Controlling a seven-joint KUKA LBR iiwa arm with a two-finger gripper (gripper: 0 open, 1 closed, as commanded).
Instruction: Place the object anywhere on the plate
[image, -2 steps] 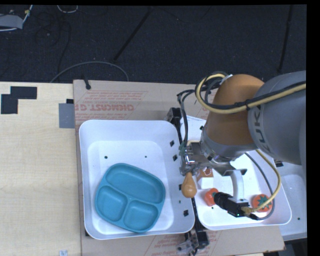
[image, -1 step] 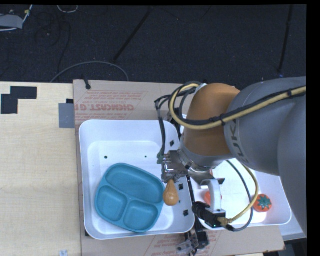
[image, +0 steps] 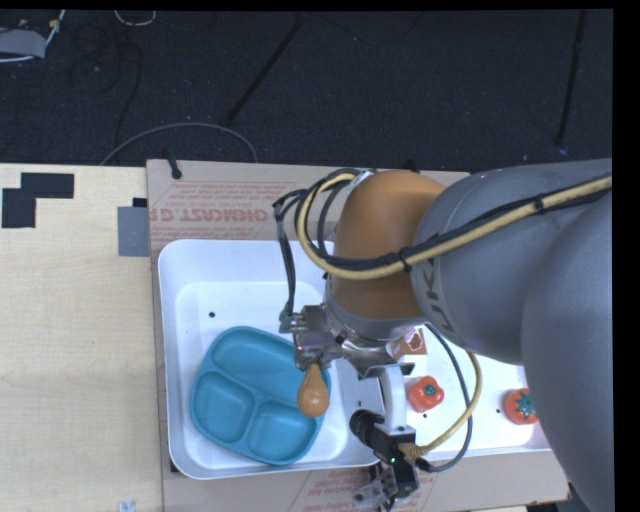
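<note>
The big grey arm (image: 520, 270) reaches in from the right and covers much of the bench. Its orange band (image: 385, 235) sits above the wrist, with black and yellow cables looping around it.

Under the arm are two flat white bins side by side. The left bin (image: 185, 290) holds a blue plate (image: 245, 395) with three parts: one long part on the upper side and two smaller ones below. The right bin (image: 480, 425) has two little red toy things, one (image: 425, 393) near the middle wall and one (image: 518, 405) farther right. They look like tomatoes or peppers, but they are too small to be sure.

The gripper (image: 312, 362) hangs at the right rim of the plate. A small brown thing (image: 314, 392), shaped a bit like a pear or a little gourd, points down from it. Its thin top goes up into the gripper and its fat round end hangs over the plate's rim. The wrist hides the fingers, so I cannot tell if they are squeezing it or have let go.

I think the brown thing is a light toy, hard and smooth, so it could slip or roll. It does not look easy to break. The thin neck seems the best place to hold it, because the fat end is round and slippery.
</note>
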